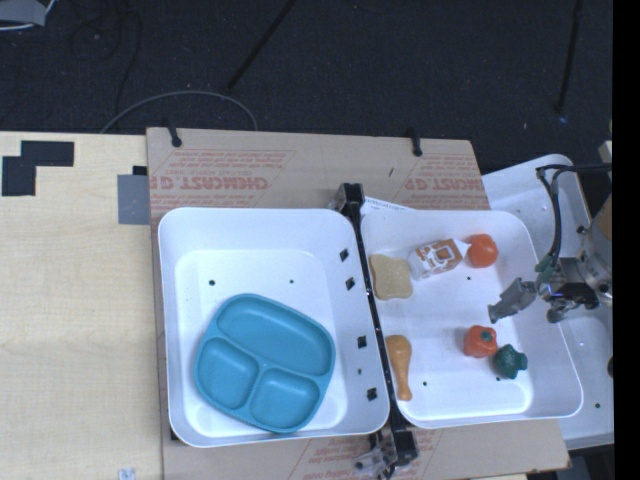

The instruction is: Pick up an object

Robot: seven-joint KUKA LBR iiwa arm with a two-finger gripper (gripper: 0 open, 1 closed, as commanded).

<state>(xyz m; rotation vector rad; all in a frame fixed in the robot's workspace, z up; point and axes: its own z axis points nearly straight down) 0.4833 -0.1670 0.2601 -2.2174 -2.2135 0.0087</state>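
Two white bins [190, 230] on cardboard [310, 173] over a pale bench [70, 318], dark carpet [300, 38] behind. Gripper [525, 298] above right bin, fingers spread, empty, just above the orange toy [479, 341].

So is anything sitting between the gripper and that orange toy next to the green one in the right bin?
Nothing visible does. The gripper sits just above and to the right of the orange toy, with bare bin floor between them. The green toy lies on its far side, lower right.
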